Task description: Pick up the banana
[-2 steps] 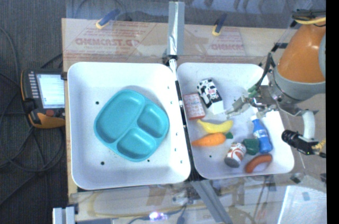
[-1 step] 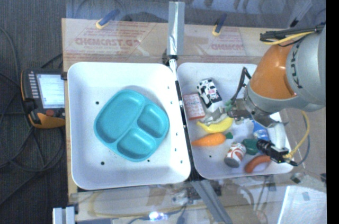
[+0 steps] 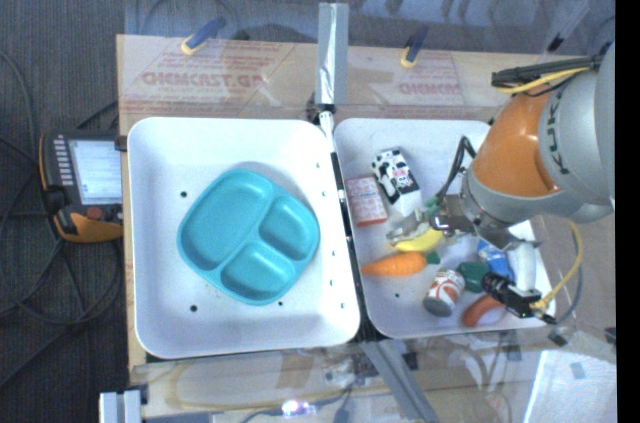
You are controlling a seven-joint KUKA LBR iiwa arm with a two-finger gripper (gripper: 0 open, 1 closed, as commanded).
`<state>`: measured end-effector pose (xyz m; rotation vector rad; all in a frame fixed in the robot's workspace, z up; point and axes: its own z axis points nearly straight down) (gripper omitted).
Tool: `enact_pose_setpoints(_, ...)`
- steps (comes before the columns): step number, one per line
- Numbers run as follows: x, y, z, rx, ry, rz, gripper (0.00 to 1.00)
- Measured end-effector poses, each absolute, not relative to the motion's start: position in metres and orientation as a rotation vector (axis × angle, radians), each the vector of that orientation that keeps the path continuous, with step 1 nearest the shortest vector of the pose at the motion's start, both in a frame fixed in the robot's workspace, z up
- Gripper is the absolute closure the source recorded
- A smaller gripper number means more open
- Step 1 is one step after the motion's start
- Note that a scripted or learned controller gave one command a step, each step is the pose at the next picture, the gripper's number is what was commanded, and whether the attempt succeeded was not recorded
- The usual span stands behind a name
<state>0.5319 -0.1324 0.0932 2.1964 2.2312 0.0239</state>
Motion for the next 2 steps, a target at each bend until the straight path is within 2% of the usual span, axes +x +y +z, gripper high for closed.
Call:
enact_pose_setpoints(1, 0.532, -0.133, 0.102, 2.197, 2.228, 0.025, 1.00)
enact_pose_setpoints(2, 0.496, -0.088, 0.217, 2.269, 2.174, -0.005, 1.00)
